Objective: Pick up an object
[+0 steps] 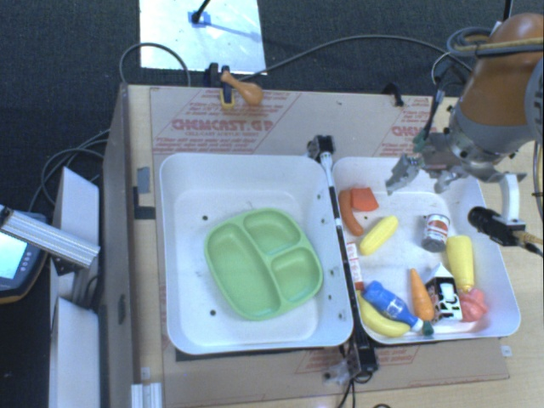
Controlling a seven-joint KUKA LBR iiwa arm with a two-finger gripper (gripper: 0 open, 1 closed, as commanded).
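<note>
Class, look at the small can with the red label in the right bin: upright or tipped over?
Upright: the can shows its round top above its red label.

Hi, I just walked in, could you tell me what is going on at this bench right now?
A robot arm reaches in from the right, its tool hanging above the back of the right bin with nothing between its fingers. That bin holds toy food: a corn cob, a carrot, a banana, a blue bottle and a small can. The left bin holds a green divided plate. Nothing has been picked up yet.
</note>
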